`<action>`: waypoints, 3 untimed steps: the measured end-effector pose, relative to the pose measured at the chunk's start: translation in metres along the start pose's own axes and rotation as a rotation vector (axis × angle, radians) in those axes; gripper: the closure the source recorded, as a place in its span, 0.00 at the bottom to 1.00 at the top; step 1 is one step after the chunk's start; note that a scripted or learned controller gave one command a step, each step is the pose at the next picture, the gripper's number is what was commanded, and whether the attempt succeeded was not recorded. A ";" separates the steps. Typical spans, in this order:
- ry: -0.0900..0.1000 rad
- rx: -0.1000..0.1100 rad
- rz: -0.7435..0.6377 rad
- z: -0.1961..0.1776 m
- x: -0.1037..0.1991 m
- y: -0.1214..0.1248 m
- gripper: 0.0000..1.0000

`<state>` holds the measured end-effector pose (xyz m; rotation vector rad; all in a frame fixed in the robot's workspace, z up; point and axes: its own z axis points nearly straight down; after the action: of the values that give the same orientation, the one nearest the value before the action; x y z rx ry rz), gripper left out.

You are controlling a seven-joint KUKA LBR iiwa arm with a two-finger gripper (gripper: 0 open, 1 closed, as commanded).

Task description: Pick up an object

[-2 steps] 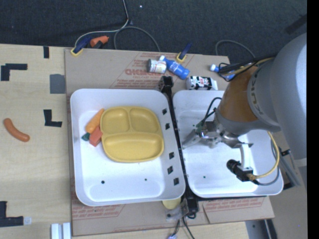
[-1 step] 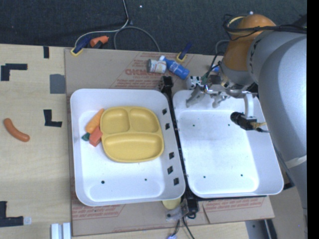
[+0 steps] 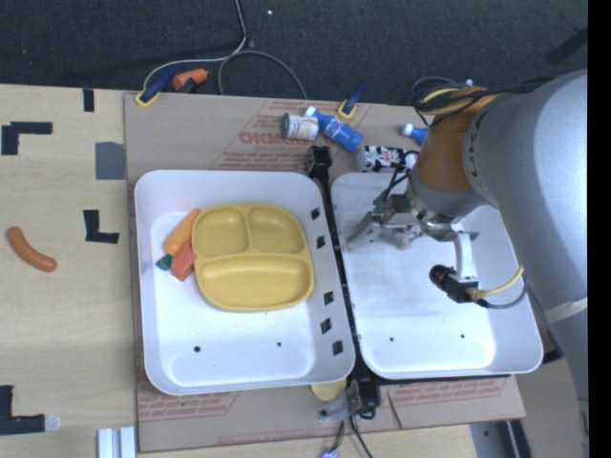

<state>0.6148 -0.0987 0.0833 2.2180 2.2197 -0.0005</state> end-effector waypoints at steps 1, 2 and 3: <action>0.002 -0.001 -0.001 -0.002 0.004 0.035 0.00; 0.002 0.000 -0.001 -0.002 -0.010 0.055 0.00; -0.001 -0.001 -0.003 -0.013 -0.010 0.055 1.00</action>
<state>0.6693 -0.1085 0.0960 2.2135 2.2218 -0.0001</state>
